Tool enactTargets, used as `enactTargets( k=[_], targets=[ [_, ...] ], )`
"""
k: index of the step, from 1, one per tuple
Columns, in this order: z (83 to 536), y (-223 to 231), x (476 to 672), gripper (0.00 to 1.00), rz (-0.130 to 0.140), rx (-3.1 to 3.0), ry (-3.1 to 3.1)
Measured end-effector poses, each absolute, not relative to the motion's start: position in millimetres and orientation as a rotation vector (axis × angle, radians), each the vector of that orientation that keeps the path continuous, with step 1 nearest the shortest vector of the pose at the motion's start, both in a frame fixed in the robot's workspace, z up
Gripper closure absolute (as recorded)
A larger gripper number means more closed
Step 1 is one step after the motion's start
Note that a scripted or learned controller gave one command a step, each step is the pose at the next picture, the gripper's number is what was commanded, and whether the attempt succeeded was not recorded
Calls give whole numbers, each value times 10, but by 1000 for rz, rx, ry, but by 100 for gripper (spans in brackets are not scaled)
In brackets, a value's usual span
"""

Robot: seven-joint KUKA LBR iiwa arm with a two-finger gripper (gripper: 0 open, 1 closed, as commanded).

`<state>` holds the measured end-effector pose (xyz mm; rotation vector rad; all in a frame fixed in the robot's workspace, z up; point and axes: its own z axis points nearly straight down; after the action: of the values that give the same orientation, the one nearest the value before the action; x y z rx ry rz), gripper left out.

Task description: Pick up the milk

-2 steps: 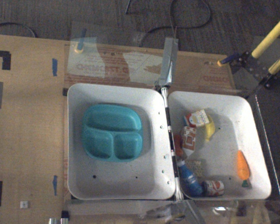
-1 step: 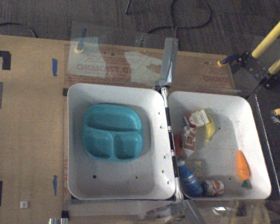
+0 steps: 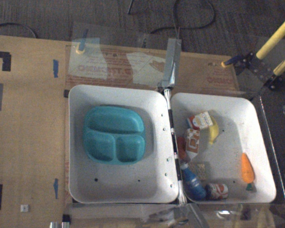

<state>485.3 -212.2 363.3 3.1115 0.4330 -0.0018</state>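
- The milk carton [image 3: 193, 139], white with red print, lies near the left wall of the right bin [image 3: 263, 144], just below a red-and-white box [image 3: 199, 121] and beside a banana [image 3: 213, 131].
- A blue bottle [image 3: 193, 183] and a can [image 3: 218, 190] sit along the bin's near edge; a carrot [image 3: 247, 168] lies by its right wall.
- A teal divided plate [image 3: 114, 134] rests in the left bin [image 3: 74, 130] on the bench [image 3: 24, 127].
- Whether the tool is open or closed cannot be told.
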Motion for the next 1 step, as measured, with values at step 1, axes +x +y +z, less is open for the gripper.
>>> enactTargets(
  k=[1],
  targets=[
    [4349,-2230,4800,100,-2,3122,349]
  ],
)
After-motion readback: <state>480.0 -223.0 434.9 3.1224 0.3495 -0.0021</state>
